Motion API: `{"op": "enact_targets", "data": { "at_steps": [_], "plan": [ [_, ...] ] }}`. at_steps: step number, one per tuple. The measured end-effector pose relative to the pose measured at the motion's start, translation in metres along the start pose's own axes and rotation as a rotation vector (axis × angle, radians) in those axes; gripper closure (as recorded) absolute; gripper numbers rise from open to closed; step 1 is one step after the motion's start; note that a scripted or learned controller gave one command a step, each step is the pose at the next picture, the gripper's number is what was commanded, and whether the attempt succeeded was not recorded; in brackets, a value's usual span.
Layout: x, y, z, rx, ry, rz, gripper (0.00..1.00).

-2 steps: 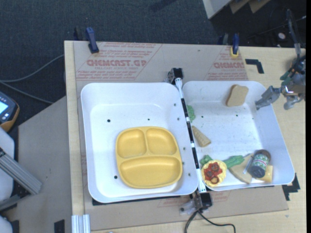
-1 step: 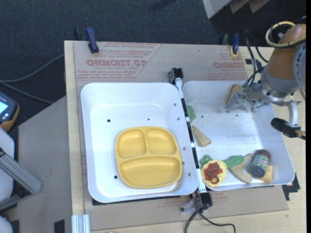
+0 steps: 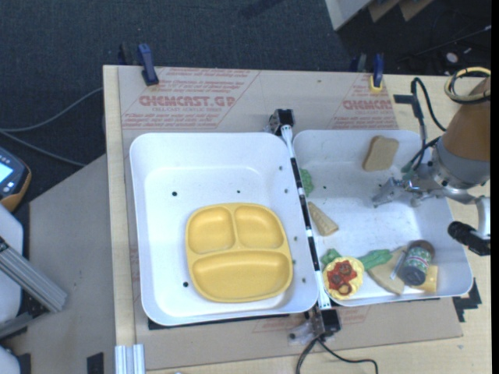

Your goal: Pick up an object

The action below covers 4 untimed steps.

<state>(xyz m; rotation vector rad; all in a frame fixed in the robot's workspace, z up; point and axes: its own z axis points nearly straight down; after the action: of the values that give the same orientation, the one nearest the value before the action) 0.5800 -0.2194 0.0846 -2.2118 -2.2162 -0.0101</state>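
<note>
The yellow plate point(image 3: 236, 252), with three compartments, lay in the left bin point(image 3: 156, 170) toward its near side, the only thing there. The right bin point(image 3: 343, 142) held the rest. Along its near edge sat a pizza slice point(image 3: 343, 276), a green piece point(image 3: 373, 259) just beside it, and a can point(image 3: 413, 263) lying on a tan wedge point(image 3: 387, 279) with something yellow point(image 3: 428, 279) under its right end. A second tan wedge point(image 3: 323, 220) lay against the divider, with a small green bit point(image 3: 306, 182) farther back along the same wall. One slice of bread point(image 3: 380, 153) lay near the far wall. The tool point(image 3: 387, 192) hung over the bare middle of the right bin, below the bread; I could not tell how it was set, and nothing showed in it. Both bins sat side by side on the worktop point(image 3: 195, 100).
</note>
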Motion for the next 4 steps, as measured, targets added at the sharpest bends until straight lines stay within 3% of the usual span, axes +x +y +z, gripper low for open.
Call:
{"op": "enact_targets", "data": {
  "at_steps": [1, 2, 3, 4],
  "plan": [
    [0.015, 0.092, -0.071, -0.017, -0.017, -0.005, 0.00],
    [-0.003, 0.030, -0.017, 0.003, -0.005, 0.004, 0.00],
    [0.060, 0.084, -0.100, -0.017, -0.014, -0.007, 0.00],
    [0.035, 0.085, -0.013, 0.005, -0.011, 0.004, 0.00]
  ]
}}
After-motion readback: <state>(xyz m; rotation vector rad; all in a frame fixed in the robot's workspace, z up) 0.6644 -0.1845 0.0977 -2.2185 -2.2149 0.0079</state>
